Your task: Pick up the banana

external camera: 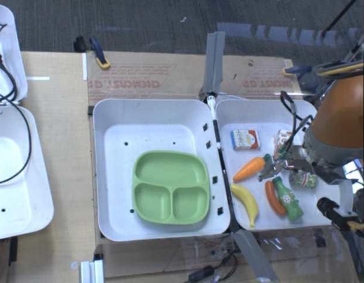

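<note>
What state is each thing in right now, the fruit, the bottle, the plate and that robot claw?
Banana: lying flat in the right bin, untouched.
Carrot: lying beside the gripper.
Green bottle: on its side.
Green plate: right way up in the left bin.
Gripper: holding nothing that I can see.

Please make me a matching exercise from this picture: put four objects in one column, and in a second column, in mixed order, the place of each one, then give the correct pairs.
Column A
1. banana
2. green divided plate
3. carrot
4. green bottle

Column B
a. in the left bin, near its middle
b. in the right bin, against the front left corner
c. in the right bin, just beside the red sausage-shaped toy, on the arm's side
d. in the right bin, just below the small blue and white box

Right pairs: 1-b, 2-a, 3-d, 4-c
</note>
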{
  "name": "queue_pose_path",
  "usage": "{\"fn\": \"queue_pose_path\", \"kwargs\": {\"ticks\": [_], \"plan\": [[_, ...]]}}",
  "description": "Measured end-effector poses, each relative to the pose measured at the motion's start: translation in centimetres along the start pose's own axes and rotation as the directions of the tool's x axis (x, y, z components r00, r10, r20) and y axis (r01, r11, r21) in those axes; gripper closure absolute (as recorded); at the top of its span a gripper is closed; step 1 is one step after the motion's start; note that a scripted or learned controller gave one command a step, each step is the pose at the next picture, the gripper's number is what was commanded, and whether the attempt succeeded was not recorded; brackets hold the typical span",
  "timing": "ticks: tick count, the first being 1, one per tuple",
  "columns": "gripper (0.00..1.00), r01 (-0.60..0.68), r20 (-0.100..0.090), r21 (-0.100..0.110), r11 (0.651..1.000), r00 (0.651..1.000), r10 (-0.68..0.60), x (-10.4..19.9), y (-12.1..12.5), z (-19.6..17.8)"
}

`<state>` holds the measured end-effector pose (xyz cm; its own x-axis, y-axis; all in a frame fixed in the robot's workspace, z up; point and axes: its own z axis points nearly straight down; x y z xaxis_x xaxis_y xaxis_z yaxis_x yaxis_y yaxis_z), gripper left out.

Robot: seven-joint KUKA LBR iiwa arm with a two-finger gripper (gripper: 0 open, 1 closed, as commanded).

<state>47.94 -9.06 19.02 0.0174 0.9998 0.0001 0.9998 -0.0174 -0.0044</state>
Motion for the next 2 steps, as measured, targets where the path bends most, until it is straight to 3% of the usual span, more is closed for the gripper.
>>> {"fn": "queue_pose_path", "kwargs": {"ticks": [1, 2], "plan": [[1.0, -0.004, 0.0, 0.001, 1.0, 1.0, 0.004, -0.07, 0.08, -0.85], [0.0, -0.003, 0.001, 0.001, 1.0, 1.0, 0.003, -0.06, 0.08, -0.86]]}}
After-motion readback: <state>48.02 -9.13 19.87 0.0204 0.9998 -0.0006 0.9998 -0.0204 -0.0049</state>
